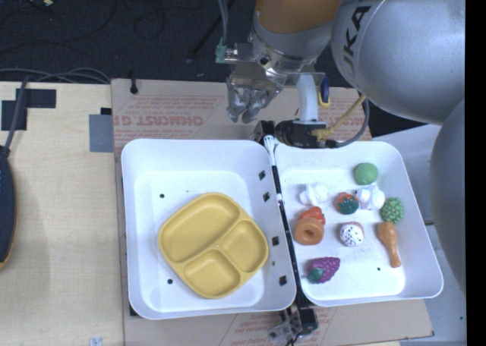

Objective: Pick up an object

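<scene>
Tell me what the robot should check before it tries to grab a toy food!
1. Toys to pick from: ok. The right bin holds a donut, a green ball, a purple berry and a carrot.
2. Hand above a toy: not ok. It hangs beyond the bins' far edge.
3. Hand free of any toy: ok, nothing shows between its fingers.
4. An easy toy: ok. The purple berry lies apart from the others.
5. Yellow tray out of the way: ok, it sits in the left bin.
</scene>
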`<state>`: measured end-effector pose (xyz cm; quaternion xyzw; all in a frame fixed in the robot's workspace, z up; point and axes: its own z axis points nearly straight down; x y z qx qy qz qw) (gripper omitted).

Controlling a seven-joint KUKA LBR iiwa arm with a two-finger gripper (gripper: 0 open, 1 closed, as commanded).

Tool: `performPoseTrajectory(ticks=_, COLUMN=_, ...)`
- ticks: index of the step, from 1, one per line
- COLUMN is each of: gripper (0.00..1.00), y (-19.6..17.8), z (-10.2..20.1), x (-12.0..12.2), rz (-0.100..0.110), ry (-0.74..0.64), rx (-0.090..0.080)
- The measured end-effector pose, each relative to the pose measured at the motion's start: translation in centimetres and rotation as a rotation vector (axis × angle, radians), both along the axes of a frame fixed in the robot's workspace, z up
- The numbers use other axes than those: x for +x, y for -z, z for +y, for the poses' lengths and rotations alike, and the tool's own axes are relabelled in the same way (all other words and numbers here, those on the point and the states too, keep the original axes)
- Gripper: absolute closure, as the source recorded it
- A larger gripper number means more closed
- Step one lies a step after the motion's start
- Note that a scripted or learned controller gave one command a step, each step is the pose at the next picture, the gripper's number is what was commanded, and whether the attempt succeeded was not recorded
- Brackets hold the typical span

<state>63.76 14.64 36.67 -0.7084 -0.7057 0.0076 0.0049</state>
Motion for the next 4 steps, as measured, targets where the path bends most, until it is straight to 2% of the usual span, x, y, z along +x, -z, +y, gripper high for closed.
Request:
performPoseTrajectory(ticks=1, gripper=1.0, y=5.6, z=4.0, x=0.5, rz=-0.007, ry=-0.006, rx=0.002)
performPoseTrajectory(ticks=2, gripper=1.0, y=-18.3, z=3.5, x=-5.4, rz=-0.031, ry=-0.006, rx=0.009)
performPoseTrajectory(ticks=3, gripper=1.0, y=-0.1, z=4.9, x=-5.5, rz=0.004, ry=-0.001, rx=-0.003)
performPoseTrajectory(ticks=4, gripper=1.0, y=9.3, z=-1.6, x=-2.5, rz=-0.004, ry=0.003, rx=-0.003)
